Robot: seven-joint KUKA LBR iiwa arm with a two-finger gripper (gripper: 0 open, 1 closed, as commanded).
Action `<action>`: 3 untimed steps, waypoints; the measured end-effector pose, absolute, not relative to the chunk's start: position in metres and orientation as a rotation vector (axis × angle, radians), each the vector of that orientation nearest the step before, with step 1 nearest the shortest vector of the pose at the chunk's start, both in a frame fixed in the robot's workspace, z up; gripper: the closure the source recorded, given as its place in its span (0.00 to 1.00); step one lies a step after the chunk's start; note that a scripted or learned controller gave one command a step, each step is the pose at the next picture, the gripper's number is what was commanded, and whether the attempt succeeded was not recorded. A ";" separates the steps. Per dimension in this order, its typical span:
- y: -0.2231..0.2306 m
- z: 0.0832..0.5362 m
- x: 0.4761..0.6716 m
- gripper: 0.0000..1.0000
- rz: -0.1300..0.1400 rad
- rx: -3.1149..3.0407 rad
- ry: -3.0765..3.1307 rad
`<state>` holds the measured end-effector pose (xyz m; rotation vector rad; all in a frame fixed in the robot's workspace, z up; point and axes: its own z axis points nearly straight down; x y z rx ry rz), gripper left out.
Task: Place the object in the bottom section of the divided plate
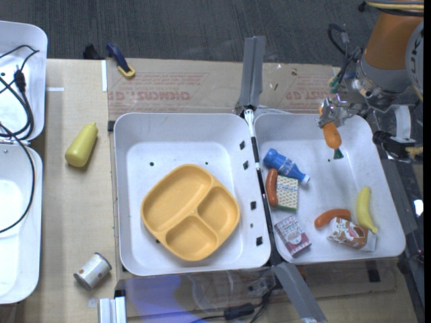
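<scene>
Far to my left sits the divided plate (190, 211) in the left bin (128, 180), its bottom section bare. My end effector (331, 118) hangs over the right bin (384, 180), gripping the carrot (332, 137), which dangles below by its top. That shallow pinch worries me: crossing the bins' adjoining walls, the carrot could swing and slip free.
</scene>
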<state>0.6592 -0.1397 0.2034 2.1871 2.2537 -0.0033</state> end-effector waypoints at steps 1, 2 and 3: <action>-0.067 0.191 0.649 1.00 -0.004 2.468 1.948; 0.004 0.190 0.637 1.00 -0.007 2.610 1.752; 0.085 0.190 0.582 1.00 -0.008 2.489 1.920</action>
